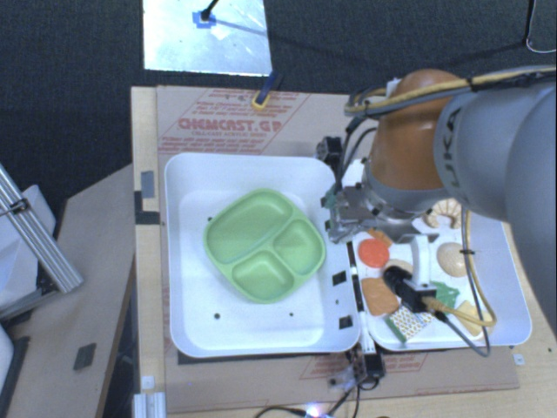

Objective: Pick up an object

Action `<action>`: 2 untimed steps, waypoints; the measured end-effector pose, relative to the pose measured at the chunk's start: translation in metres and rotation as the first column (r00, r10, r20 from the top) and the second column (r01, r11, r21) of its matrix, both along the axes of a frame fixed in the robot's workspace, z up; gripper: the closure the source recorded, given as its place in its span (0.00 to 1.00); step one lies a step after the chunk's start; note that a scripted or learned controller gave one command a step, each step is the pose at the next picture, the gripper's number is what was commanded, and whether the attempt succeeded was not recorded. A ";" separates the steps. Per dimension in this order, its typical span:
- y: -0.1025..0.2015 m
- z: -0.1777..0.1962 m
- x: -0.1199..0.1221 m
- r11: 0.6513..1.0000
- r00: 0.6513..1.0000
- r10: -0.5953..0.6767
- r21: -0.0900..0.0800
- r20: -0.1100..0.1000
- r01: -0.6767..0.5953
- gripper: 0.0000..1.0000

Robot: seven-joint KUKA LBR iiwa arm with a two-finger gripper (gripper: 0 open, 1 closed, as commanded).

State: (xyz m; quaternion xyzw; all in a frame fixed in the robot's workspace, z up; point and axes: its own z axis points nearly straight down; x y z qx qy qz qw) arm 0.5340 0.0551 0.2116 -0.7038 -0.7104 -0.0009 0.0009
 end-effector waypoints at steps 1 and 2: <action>0.034 0.017 -0.012 1.000 1.000 -0.001 0.000 0.002 0.001 1.00; 0.023 0.002 -0.005 1.000 1.000 -0.009 -0.003 0.000 0.009 1.00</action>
